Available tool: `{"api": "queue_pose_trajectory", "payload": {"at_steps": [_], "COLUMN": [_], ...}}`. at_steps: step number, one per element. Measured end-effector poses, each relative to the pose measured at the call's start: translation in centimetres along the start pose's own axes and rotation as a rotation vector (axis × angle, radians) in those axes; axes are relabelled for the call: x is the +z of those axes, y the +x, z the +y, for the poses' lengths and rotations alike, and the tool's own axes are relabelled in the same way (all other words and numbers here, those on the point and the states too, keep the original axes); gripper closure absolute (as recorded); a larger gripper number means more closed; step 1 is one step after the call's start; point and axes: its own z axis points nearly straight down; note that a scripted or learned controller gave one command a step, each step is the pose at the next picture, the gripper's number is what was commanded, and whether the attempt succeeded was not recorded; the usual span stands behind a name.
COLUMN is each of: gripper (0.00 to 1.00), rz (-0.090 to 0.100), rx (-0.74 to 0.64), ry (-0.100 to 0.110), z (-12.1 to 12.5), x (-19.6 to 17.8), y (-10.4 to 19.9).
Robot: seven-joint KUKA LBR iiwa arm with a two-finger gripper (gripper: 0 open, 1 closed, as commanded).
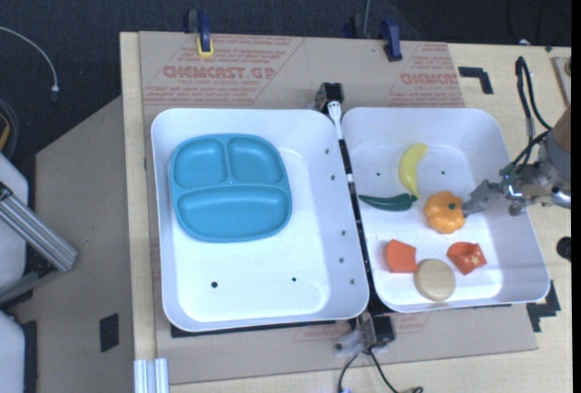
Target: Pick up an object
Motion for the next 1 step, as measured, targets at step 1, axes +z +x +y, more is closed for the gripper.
{"api": "queue_pose_trajectory", "payload": {"at_steps": [1], "gripper": [0.00], "rz": [-0.009], "rx": [-0.002], "ry": [-0.021], "z": [0.43], "x": [3.90], "y": [0.21]}}
